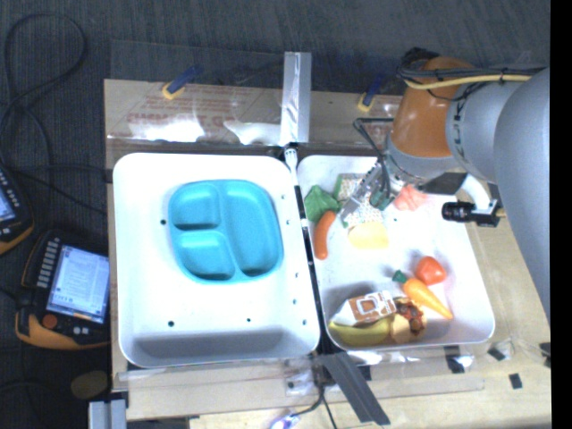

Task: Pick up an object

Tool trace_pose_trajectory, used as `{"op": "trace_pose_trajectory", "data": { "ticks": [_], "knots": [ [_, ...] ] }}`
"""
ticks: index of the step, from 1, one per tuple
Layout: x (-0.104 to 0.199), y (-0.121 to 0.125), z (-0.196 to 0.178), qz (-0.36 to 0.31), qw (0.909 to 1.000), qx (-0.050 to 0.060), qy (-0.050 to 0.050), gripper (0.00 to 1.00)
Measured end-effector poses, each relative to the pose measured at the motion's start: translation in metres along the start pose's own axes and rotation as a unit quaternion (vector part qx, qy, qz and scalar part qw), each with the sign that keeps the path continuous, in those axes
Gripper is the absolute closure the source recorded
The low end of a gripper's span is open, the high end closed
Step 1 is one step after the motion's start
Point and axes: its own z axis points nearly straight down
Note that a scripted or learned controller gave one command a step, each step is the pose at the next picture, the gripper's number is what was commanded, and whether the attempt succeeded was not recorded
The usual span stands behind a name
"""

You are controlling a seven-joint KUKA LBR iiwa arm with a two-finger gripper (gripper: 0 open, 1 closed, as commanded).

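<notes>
Two white bins sit side by side on the table [121,105]. The left bin [143,320] holds a blue divided tray [225,229]; the right bin [469,284] holds the toy food. The end effector [366,195] is low in the right bin's upper part, just above a pale yellow block [368,234] and beside a green leafy piece [320,200] and an orange carrot [322,233]. Whether it is apart or together I cannot tell, and nothing is visibly held, so by my judgement the pick is not yet done. A pink item [411,197] lies just right of it. A red-and-orange vegetable [427,284] and a banana [362,332] lie nearer the front. Dark carpet surrounds the table, with a handheld pendant [67,289] on the left.
</notes>
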Motion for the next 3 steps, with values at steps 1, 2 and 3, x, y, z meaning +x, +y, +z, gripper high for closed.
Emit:
{"op": "trace_pose_trajectory", "data": {
  "ticks": [1,2,3],
  "knots": [
    [0.019,-0.029,-0.146,0.002,0.9998,0.009,0.019,1.0],
    [0.033,-0.05,-0.198,-0.101,0.9947,0.007,0.019,1.0],
    [0.092,-0.066,-0.111,-0.192,0.9811,0.005,0.022,1.0]
  ]
}}
